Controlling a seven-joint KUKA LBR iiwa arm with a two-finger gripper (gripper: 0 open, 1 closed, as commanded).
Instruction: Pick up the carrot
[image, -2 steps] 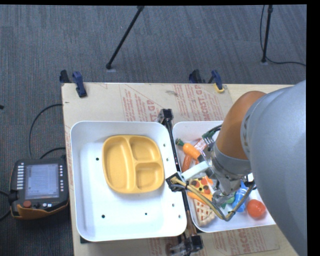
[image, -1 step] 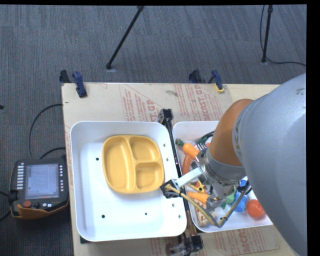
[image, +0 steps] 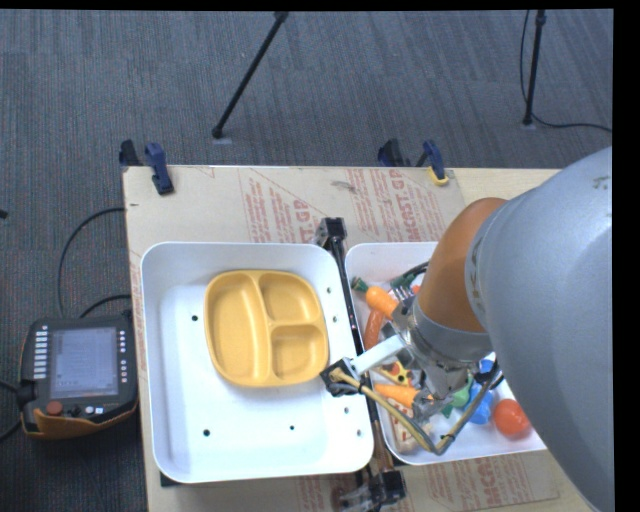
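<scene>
Orange carrot (image: 380, 298) lies at the right bin's (image: 510, 449) left side, gripper (image: 432, 392) low amid clutter nearby; finger state unreadable. Best bet: centre squarely over it before closing.

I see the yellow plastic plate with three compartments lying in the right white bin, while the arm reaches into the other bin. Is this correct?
Not quite. The camera view shows the yellow plastic plate with three compartments lying in the left white bin, not the right one. The grey arm with the orange band reaches into the right white bin, among the small items there.
</scene>
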